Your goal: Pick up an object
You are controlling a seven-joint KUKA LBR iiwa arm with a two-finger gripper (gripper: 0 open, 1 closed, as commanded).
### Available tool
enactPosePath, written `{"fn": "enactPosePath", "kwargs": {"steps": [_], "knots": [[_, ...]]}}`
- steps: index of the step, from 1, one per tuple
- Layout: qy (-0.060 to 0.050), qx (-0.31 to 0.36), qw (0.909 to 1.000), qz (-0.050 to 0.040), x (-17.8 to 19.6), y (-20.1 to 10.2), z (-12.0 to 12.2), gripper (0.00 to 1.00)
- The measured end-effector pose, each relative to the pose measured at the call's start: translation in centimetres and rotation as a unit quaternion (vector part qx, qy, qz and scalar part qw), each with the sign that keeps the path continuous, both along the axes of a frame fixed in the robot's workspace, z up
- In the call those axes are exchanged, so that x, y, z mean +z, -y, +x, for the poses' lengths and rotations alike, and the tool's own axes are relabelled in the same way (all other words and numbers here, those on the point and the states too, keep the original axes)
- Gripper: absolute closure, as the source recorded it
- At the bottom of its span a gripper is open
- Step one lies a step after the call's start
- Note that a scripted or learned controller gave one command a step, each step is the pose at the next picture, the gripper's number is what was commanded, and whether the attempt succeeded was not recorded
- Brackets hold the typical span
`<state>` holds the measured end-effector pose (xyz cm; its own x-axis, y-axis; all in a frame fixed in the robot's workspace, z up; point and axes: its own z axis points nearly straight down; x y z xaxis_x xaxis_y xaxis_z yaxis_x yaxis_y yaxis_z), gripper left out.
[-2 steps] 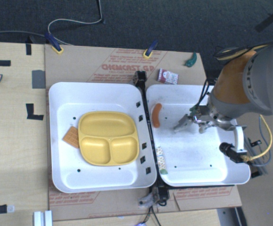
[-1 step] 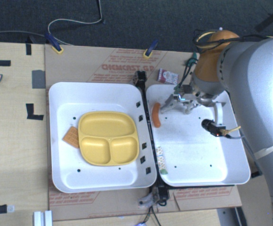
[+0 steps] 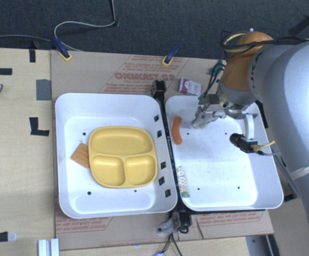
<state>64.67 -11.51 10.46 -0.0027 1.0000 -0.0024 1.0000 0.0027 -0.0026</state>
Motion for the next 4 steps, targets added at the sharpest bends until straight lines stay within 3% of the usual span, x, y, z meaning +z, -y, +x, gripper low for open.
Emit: {"fn": "enactPosePath", "kwargs": {"steps": [1,2,3,4], "knots": [[0.0,0.0,1.0,-0.0002,0.0,0.0,0.0,0.0],[-0.001,0.0,1.0,-0.0005,0.9,0.0,0.0,1.0],[-0.001,0.0,1.0,-0.0008,0.9,0.0,0.0,0.0],[0.0,-0.002,1.0,-0.004,-1.8,-1.5,0.1,0.0]]}}
